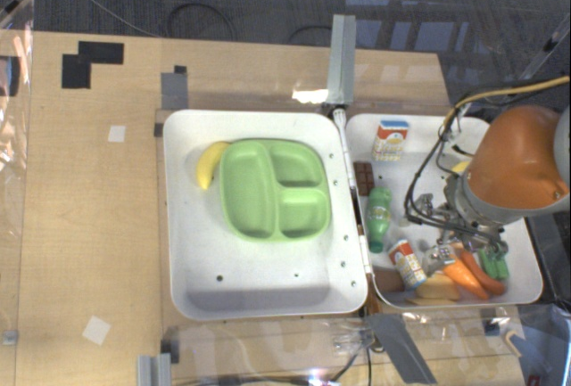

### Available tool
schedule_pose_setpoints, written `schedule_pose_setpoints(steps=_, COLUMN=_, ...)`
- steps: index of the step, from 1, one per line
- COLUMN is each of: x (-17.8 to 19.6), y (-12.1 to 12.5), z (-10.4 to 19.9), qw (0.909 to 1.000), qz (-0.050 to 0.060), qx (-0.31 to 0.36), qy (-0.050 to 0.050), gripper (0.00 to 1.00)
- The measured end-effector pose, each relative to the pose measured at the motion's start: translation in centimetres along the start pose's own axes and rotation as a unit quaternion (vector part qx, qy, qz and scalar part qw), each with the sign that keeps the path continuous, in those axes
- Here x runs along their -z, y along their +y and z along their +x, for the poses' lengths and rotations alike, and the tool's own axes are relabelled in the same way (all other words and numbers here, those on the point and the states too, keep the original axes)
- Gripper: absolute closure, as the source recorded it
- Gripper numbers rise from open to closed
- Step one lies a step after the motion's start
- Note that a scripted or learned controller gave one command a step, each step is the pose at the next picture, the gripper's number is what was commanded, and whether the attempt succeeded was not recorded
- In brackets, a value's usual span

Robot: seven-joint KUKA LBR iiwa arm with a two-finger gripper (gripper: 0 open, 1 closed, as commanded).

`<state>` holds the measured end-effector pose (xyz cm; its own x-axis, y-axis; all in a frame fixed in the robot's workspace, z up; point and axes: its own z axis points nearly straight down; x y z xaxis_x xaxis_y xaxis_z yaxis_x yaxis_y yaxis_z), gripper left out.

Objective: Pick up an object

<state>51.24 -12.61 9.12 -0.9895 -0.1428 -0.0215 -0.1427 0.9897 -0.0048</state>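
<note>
Counter (80, 224) was light wood, with black tape marks at its far left and dark carpet behind it. Left bin (192, 286) held a green divided tray (272, 190) with a banana (209, 163) touching its left edge. Right bin (526, 282) held a small carton (391, 140) at the back, a chocolate bar (362, 178) and green bottle (378, 217) along its left wall, then a small can (408, 265), bread piece (437, 289) and carrot (467, 276) clustered at the front. Arm reached in from the right, orange band (517, 160) over the right bin, wrist pointing down. Claw (451, 252) sat low over the front cluster, right by the carrot; can't tell whether it was open or shut, nothing seen gripped.
</note>
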Motion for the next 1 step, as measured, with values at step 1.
schedule_pose_setpoints(steps=1, x=-0.45, y=-3.83, z=-10.01, qw=0.9880, qz=-0.002, qx=0.155, qy=0.003, gripper=0.00)
